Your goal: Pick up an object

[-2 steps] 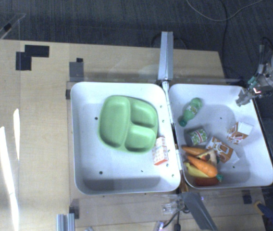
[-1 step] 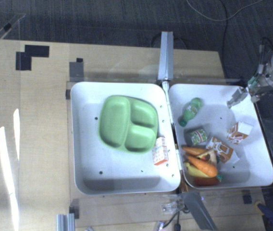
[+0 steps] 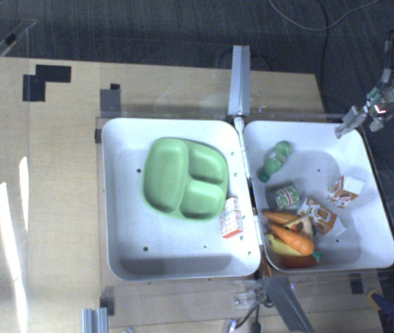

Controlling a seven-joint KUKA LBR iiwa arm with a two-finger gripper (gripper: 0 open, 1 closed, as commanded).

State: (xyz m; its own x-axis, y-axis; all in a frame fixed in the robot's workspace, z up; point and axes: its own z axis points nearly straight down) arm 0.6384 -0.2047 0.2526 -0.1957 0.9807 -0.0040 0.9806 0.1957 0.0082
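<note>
While I watch from the fixed overhead camera, I see two shallow white bins side by side on a pale wooden bench. My left bin (image 3: 121, 255) holds a green divided tray (image 3: 185, 177) turned upside down near its middle, and a small red and white carton (image 3: 232, 218) lies just beside the tray, close to the wall between the bins. My right bin (image 3: 370, 255) holds a green bottle (image 3: 275, 159) near its upper left, a small green can (image 3: 286, 197) below it, two orange and white cartons (image 3: 345, 190) toward the right, and a carrot (image 3: 290, 238) resting on a yellow and red cluster of toy food at the lower left. At the upper right, the gripper (image 3: 355, 120) hangs over the far right corner of the right bin, well apart from every object, and nothing sits between its fingers; I cannot tell how they stand.
</note>
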